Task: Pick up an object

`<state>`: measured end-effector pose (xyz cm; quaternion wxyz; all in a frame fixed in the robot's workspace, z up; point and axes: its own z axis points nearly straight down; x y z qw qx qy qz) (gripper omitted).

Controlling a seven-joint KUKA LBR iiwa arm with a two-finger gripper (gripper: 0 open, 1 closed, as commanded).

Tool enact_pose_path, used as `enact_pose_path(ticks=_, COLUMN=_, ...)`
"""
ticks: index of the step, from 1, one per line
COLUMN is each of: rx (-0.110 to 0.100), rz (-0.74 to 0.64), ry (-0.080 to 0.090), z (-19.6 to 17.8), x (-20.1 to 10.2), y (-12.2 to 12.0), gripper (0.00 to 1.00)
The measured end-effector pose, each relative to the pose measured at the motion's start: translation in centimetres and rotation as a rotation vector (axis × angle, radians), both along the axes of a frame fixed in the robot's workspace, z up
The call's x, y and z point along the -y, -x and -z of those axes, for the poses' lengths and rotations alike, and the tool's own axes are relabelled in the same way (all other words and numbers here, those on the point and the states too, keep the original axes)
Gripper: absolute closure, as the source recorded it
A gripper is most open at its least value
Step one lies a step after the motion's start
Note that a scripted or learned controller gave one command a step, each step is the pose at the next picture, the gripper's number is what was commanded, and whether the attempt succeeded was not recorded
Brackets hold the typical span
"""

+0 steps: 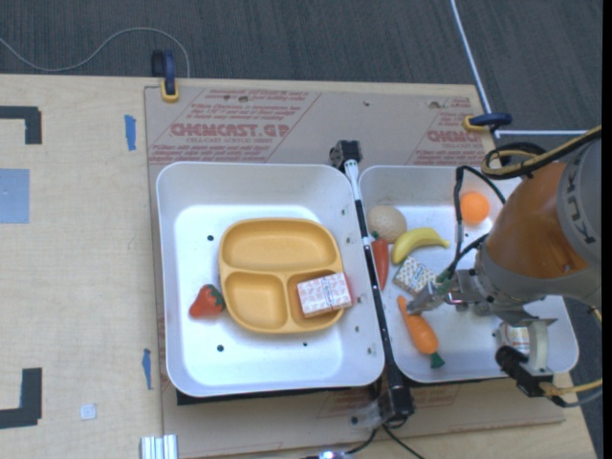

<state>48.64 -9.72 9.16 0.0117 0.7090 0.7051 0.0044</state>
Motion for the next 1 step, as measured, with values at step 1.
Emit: enact_pose_path(ticks=1, rx=0.002, rz=-0.002, ry=0.003, z=-0.74, x=-0.07, y=-0.09, gripper=1.0)
